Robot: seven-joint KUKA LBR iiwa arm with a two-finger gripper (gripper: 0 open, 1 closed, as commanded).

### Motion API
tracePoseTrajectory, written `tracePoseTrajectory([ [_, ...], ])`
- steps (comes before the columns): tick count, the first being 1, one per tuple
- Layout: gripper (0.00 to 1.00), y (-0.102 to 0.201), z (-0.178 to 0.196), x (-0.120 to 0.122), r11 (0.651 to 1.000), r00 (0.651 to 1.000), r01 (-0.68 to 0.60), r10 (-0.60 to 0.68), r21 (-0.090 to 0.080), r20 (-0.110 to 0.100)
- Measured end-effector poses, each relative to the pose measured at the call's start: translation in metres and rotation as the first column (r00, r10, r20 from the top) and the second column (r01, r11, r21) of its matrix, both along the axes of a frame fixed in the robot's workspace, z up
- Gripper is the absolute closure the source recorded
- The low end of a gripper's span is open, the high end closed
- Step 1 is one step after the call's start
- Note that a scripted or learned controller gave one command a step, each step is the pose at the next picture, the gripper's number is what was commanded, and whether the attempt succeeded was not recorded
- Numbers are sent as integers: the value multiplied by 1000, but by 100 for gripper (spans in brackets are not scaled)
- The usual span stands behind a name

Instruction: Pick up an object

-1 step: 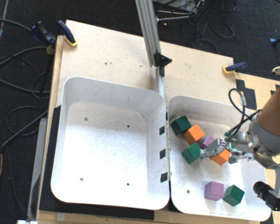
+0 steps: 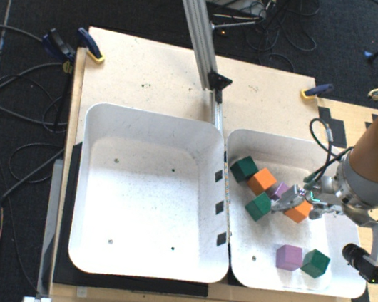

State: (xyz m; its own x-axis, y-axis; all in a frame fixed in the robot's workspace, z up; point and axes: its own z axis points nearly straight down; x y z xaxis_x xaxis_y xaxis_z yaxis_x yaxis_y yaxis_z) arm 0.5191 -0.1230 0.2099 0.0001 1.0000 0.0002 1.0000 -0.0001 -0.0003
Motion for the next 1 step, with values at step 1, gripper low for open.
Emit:
tracePoseTrajectory([
  [1,0,2,-46,6,1000,1000,0,0,1,-5],
])
